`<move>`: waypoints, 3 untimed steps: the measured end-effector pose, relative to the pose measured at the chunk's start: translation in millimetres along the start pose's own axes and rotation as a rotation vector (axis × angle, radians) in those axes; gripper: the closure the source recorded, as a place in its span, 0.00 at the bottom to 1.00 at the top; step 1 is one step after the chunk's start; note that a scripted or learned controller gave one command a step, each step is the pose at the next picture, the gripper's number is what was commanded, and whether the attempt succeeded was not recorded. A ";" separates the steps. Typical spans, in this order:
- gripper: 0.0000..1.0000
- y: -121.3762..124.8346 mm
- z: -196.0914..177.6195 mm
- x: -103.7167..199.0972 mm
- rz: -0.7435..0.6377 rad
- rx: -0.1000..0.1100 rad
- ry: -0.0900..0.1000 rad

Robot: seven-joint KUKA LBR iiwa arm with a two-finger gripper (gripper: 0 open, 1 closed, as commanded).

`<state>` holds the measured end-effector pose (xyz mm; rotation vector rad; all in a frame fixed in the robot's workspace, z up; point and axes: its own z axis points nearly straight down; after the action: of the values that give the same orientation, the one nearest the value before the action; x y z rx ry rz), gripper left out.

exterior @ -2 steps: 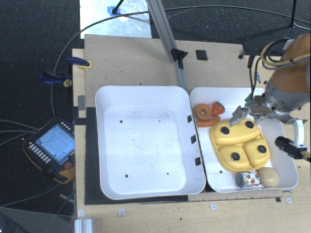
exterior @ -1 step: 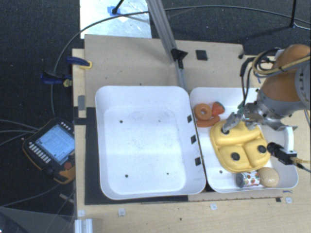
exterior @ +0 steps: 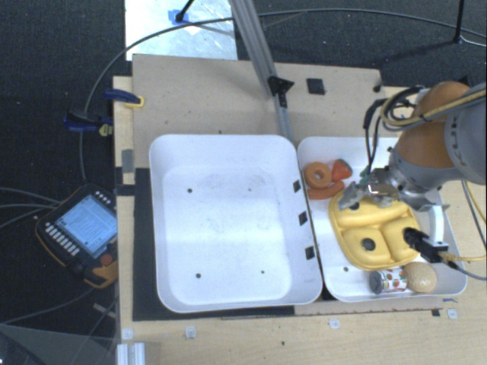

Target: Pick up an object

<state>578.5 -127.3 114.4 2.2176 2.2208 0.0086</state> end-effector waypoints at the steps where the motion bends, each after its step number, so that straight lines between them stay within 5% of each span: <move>1: 1.00 4.7 -15.1 6.0 -0.005 -0.011 0.010; 3: 1.00 12.8 -129.9 19.1 -0.005 -0.003 -0.003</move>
<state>590.5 -108.4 244.4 2.2088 2.2232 0.0088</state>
